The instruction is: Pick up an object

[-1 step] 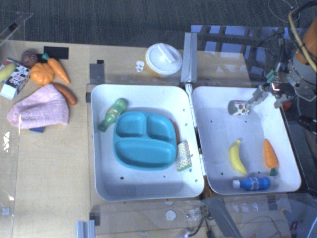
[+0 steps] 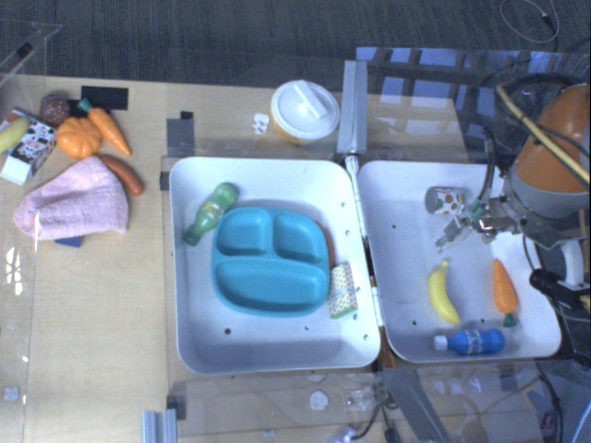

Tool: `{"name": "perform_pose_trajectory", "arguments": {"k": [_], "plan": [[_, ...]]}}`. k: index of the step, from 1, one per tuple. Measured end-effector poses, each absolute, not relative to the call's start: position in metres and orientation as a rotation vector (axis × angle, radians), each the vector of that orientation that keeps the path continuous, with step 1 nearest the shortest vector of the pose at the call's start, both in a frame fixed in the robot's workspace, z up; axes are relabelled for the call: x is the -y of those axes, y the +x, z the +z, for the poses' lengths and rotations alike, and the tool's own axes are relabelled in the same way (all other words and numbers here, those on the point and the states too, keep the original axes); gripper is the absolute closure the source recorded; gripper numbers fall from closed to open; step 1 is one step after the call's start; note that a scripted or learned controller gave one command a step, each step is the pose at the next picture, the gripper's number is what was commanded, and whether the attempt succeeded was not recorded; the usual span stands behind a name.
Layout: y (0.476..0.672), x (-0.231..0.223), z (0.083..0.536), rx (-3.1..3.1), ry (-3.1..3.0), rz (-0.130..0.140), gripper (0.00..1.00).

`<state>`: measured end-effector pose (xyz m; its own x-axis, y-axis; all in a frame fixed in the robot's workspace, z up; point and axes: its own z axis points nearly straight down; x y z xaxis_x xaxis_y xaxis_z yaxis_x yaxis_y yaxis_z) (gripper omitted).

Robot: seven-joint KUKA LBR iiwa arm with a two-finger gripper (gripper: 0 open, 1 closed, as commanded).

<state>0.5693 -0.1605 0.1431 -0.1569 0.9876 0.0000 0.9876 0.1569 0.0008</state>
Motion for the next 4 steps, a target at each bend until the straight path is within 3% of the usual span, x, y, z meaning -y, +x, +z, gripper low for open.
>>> {"name": "perform_pose_trajectory", "arguments": {"k": [1, 2, 3, 4], "plan": [[0.537, 0.145, 0.090, -2.631, 1.694, 0.009, 0.00], [0.541, 0.145, 0.103, -2.620, 1.688, 0.014, 1.00], [0.540, 0.145, 0.103, -2.621, 1.688, 0.014, 0.00], [0.489, 0.197, 0.103, -2.840, 1.328, 0.004, 0.00]]}}
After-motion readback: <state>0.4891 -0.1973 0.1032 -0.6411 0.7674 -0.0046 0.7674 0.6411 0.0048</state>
